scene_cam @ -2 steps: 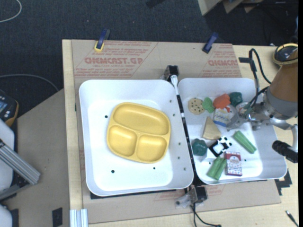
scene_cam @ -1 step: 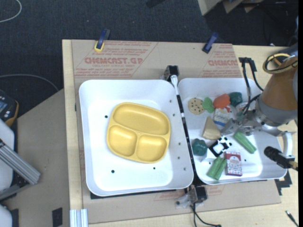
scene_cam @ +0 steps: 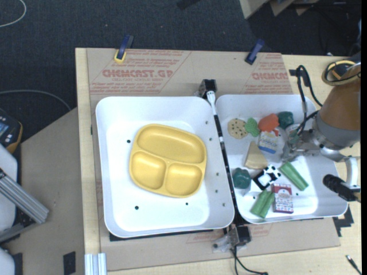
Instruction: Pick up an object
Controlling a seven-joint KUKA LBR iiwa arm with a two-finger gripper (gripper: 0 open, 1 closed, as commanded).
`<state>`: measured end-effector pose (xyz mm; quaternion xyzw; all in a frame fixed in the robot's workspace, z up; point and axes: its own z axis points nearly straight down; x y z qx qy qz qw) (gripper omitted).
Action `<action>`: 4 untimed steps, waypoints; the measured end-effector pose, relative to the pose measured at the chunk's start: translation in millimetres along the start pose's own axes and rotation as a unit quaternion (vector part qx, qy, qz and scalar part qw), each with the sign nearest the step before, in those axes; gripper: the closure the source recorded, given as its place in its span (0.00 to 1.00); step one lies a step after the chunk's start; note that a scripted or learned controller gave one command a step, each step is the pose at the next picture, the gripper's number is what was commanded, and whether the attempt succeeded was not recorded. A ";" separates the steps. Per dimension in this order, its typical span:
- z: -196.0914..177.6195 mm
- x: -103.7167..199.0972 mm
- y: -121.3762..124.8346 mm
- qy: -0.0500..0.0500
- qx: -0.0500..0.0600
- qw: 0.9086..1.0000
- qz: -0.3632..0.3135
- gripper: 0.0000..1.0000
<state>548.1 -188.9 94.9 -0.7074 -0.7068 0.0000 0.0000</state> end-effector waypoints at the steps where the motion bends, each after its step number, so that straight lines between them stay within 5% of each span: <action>1: -44.0 -6.1 -0.8 -0.001 -0.002 1.000 0.000 1.00; 2: -107.8 -6.5 -0.3 -0.002 -0.003 1.000 -0.001 1.00; 3: -131.7 -6.8 0.8 -0.001 -0.003 1.000 -0.001 1.00; 4: -129.5 48.6 1.4 0.001 0.001 1.000 -0.003 1.00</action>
